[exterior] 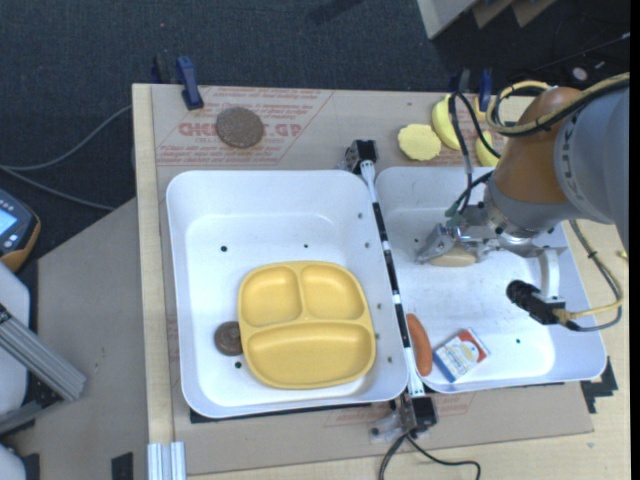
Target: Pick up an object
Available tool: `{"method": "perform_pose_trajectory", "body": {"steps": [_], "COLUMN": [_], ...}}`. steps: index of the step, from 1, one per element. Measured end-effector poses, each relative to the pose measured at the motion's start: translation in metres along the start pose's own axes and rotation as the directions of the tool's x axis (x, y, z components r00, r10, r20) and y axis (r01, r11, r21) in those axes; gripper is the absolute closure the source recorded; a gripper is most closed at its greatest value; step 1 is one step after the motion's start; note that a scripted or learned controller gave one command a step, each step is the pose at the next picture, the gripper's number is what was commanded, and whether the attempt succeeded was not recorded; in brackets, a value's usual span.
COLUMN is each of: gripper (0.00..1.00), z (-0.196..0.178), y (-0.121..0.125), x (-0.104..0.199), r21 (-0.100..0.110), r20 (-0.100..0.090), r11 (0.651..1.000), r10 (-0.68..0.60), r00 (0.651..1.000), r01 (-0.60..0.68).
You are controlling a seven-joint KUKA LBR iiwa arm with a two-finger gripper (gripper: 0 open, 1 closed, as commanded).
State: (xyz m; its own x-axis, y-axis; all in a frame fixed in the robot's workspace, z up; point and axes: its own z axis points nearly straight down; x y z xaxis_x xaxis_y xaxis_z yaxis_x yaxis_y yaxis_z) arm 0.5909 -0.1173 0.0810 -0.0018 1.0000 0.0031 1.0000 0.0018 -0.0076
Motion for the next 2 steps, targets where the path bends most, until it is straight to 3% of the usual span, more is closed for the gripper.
{"method": "perform_pose_trajectory", "body": {"steps": [1,2], "gripper": [1.0,1.0], "z": [-0.014,-0.108], "y": [0.002,-0.049], "x": [-0.002,0.086], "r21": [-0.008,-0.01], "r20": [0.003,0.0], "r11": [1.0,1.0], "r10": [0.002,-0.006], "r00": [1.0,1.0], "r01": [-0.002,0.006]}}
